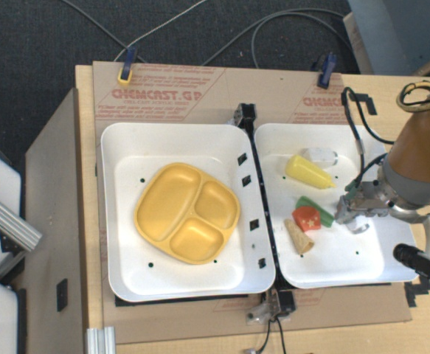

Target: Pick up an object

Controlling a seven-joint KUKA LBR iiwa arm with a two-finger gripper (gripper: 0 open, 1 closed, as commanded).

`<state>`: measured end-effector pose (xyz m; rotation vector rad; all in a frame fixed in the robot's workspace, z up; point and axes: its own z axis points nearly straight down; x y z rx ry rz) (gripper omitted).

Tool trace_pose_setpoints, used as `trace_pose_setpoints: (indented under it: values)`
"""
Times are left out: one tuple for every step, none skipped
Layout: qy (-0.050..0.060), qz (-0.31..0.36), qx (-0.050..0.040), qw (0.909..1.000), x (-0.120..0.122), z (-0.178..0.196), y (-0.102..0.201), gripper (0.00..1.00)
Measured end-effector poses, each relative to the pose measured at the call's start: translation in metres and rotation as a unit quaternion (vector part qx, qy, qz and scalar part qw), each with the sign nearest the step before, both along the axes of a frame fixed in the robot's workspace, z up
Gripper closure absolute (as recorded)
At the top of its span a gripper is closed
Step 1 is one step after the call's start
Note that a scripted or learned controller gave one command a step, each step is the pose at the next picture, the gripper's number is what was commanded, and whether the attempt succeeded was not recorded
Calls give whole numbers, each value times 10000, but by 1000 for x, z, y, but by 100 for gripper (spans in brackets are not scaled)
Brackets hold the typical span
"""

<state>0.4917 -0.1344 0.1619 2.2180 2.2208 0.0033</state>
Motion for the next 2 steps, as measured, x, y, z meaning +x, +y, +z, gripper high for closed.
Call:
trace_pose_setpoints:
  values:
    - [-13, 5, -4, 10000, 10, 48, 1, 100]
    - [-2, 3, 0, 10000, 11, 68, 1, 100]
